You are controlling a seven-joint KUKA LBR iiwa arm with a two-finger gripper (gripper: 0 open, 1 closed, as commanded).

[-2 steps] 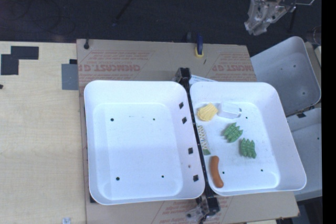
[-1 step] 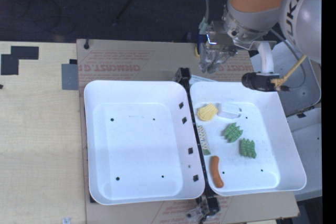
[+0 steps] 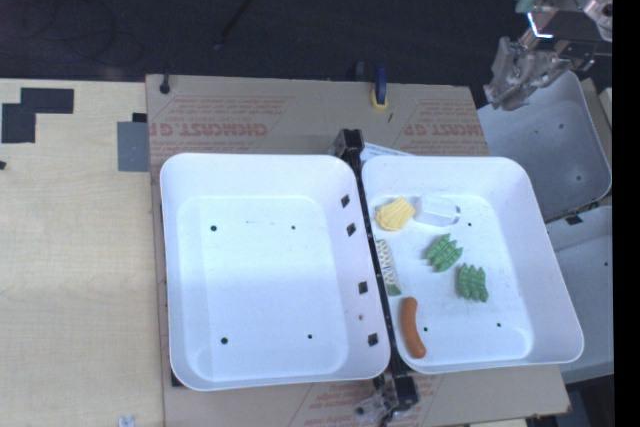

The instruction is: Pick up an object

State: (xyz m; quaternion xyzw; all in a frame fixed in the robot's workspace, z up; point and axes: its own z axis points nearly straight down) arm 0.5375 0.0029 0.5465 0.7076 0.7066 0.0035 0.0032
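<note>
Up at the far right, gripper: it hangs above the bench, outside both bins and well apart from every object; from where I stand I cannot tell how it is set, it is too small and blurred.
Risk, the approach: nothing is held yet, so I judge the whole reach and descent lies ahead; a slightly wrong aim would close on bare bin floor.
Risk, the crowding: the two green pieces and lie near each other, so a grasp on one may nudge the other aside.
Risk, the divider: the orange sausage and a small striped piece sit close to the black clips where the bins meet; fingers coming down there could strike the rim or the clips.
Risk, the clear item: a pale see-through object beside the yellow piece is hard to make out, and I would expect it to be easy to miss or to slip.
Right bin: holds all the candidates, namely the yellow piece, the clear one, both green pieces, the sausage and the striped piece, mostly in its left half.
Left bin: I see only its white floor with a few small dark dots.
Under both: a brown board on the pale bench.
</note>
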